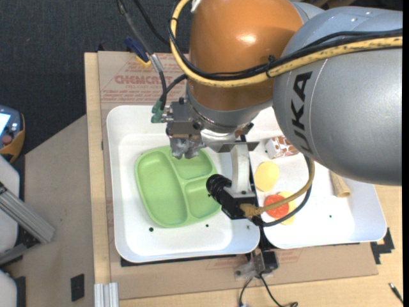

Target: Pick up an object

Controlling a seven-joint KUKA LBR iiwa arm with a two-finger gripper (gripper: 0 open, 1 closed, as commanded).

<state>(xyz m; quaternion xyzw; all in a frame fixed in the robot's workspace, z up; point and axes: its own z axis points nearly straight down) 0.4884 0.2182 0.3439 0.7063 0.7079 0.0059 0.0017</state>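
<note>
A light green divided plate (167, 187) lies in the left white bin (128, 232). My gripper (183, 149) hangs over the plate's far rim, close to or touching it; the wrist hides much of its fingers. In the right white bin (358, 226) lie a yellow round piece (267, 174), a red-orange piece (277, 204) on something yellow, and a small red-and-white item (281, 148) near the arm. The big orange and grey arm covers the far part of both bins.
A tan stick-like object (339, 185) lies in the right bin under the arm. Brown cardboard (128, 78) lies under the bins, with printed red lettering at the far left. The left bin's near part is bare white floor.
</note>
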